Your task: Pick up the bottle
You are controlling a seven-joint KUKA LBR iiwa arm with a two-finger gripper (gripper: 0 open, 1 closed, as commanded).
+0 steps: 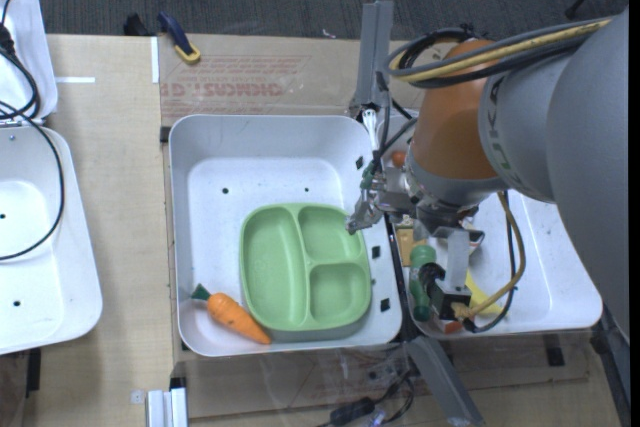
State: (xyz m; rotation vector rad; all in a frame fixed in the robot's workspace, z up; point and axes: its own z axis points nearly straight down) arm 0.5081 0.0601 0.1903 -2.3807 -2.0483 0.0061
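My gripper (362,211) hangs over the wall between the two bins, just off the upper right rim of a green divided plate (305,265). Nothing shows between its fingers. In the right bin (560,305), under my wrist, a small green thing (422,256) pokes out next to a yellow piece (478,300) and a red bit (455,325). The arm hides most of them, so I cannot tell which, if any, is the bottle.
The left bin (200,165) holds the green plate and a toy carrot (235,313) at its near left corner. A grey post (376,55) rises behind the bins' shared wall. The arm covers most of the right bin.
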